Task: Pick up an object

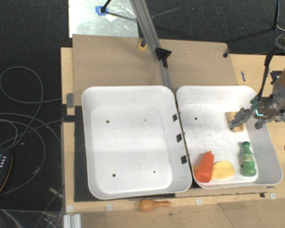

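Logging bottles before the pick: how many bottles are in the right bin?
2: a red bottle near the front edge, left of a yellow item, and a green bottle to its right. Nothing appears hidden.

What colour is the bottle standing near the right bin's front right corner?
Green, with a lighter label band; the bottle shows clearly in the camera view.
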`<state>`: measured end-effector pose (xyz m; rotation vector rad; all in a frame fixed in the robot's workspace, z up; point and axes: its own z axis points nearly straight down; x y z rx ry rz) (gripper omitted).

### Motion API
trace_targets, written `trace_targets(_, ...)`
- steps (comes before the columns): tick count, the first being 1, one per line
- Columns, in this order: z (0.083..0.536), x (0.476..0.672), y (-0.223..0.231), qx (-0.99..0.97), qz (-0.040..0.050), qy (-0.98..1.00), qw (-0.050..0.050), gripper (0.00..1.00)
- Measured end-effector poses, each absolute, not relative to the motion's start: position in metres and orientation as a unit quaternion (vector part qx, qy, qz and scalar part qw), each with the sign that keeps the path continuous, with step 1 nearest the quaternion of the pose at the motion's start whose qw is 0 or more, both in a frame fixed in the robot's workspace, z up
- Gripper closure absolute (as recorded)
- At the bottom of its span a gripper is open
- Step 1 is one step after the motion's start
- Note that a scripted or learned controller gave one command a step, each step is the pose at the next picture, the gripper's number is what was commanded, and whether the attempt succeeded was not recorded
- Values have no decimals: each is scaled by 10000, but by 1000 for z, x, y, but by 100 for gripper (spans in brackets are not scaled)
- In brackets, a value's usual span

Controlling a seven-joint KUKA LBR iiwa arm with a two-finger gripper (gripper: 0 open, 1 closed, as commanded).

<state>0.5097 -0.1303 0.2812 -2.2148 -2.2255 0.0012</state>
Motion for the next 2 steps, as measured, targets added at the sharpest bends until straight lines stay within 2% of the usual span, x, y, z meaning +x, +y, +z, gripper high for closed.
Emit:
trace_targets(1,283,510,-130,-7061,-9,-7081,-9,0)
trace_targets(2,221,509,-131,-7071,10,-7072,16,0)
